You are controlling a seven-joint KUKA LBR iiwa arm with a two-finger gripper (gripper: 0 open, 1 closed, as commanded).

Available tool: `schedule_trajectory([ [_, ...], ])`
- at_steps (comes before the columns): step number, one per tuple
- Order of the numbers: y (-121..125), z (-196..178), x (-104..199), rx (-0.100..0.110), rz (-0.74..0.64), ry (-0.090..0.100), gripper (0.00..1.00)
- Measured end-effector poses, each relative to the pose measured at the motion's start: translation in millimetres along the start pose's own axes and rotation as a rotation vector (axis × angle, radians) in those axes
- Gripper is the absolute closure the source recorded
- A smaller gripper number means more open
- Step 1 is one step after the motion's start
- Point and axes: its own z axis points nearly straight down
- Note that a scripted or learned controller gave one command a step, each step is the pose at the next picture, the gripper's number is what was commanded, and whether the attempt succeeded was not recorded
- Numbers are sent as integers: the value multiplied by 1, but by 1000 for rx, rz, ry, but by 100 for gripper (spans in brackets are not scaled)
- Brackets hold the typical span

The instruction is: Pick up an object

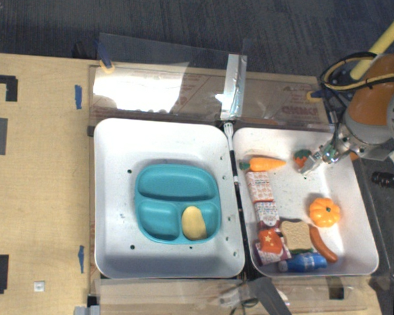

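Gripper [313,161] at right bin's [365,215] far end, just beside carrot [265,164]; jaws' state cannot be told. Pumpkin [324,212] nearer the camera than carrot, untouched

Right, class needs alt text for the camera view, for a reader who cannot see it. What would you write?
A grey and orange robot arm reaches from the right, its gripper low in the right bin near a small dark-green item, with a carrot, pumpkin and other toy food scattered there. The left bin holds a teal tray with a potato.
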Motion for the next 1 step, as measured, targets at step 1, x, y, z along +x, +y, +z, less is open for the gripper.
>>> schedule_trajectory([
  [1, -7, 5, -10, 10, 257, 15, 100],
])
